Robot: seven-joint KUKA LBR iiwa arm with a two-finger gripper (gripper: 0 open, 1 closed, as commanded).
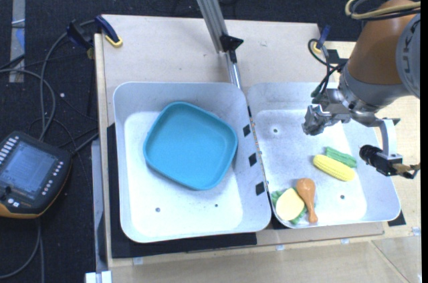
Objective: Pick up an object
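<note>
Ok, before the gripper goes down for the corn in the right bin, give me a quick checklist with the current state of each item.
1. Gripper over right bin: ok.
2. Gripper above the toy corn cob: not ok, it sits up and left of it.
3. Corn free of neighbours: ok, the toy drumstick and yellow-green toy slice lie apart, nearer the front.
4. Finger state: cannot tell.
5. Blue plate out of the way: ok, in left bin.

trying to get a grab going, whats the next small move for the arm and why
Probably shift the gripper toward the toy corn and lower over it. The gripper hangs above a bare patch of the right bin, and the corn lies nearest, apart from the other toys.
</note>
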